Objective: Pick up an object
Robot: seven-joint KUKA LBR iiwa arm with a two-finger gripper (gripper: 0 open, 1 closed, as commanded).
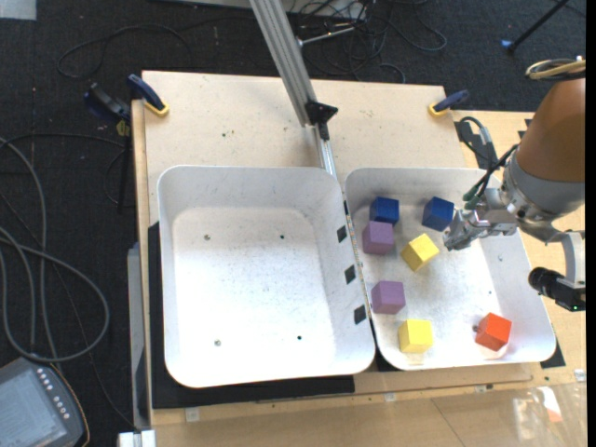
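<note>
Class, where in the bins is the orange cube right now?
The orange cube sits in the right bin, in its near right corner, alone, with a yellow cube to its left.

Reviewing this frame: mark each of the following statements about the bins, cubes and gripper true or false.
1. All the cubes lie in the right bin. True.
2. There are three purple cubes. False: two, the upper purple cube and the lower purple cube.
3. The orange cube sits near the right bin's front right corner. True.
4. The gripper hangs over the left bin. False: it is over the right bin, beside the right blue cube.
</note>
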